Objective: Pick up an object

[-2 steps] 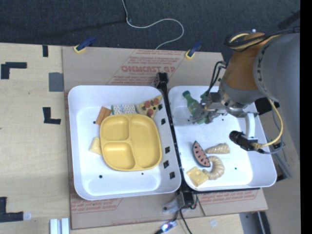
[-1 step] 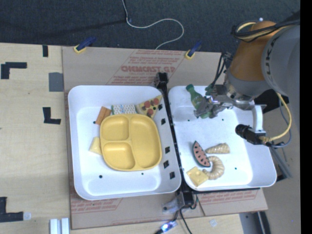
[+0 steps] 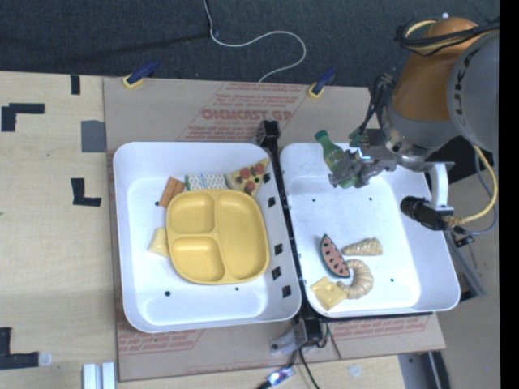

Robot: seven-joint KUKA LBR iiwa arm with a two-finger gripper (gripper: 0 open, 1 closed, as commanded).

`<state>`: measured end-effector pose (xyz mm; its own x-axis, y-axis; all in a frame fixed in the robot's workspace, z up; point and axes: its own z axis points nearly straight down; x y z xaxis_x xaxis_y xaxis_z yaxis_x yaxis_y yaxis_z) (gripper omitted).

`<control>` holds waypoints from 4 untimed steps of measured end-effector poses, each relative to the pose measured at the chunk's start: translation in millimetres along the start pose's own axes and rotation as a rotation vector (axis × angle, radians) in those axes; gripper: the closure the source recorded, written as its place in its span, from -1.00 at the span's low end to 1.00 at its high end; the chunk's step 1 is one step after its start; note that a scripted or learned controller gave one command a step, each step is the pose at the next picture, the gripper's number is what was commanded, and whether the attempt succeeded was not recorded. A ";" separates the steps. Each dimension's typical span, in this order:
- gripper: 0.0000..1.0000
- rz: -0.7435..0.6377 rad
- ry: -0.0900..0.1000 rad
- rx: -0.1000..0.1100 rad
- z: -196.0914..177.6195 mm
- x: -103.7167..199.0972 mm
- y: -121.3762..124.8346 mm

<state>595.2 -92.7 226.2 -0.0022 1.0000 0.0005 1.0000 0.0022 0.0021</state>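
My gripper (image 3: 352, 171) hangs over the back left part of the right bin (image 3: 422, 241). A green toy bottle (image 3: 330, 151) sits between its fingers, with the neck pointing up and to the left; the gripper is shut on it. Toward the front of the same bin lie a watermelon slice (image 3: 330, 256), a pale bread roll (image 3: 362, 248), a curved croissant (image 3: 362, 279) and a yellow cheese piece (image 3: 326, 293). The bottle's lower end is hidden behind the fingers.
The left bin (image 3: 134, 217) holds a yellow divided plate (image 3: 217, 235), a pizza slice (image 3: 250, 175), an orange stick (image 3: 171, 191), a checkered piece (image 3: 204, 182) and a yellow wedge (image 3: 158, 241). A black divider (image 3: 280, 217) separates the bins. Arm cables (image 3: 438, 209) hang at the right.
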 end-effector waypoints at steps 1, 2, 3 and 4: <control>1.00 0.002 -0.001 0.006 -4.4 15.9 -52.6; 1.00 0.003 -0.001 0.006 -7.1 11.6 -78.9; 1.00 0.000 0.000 0.004 -5.5 11.0 -76.0; 1.00 0.002 -0.001 0.007 11.3 7.9 -87.0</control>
<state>508.3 -85.0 214.7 0.0002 1.0000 -0.0004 1.0000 -0.0002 -0.0046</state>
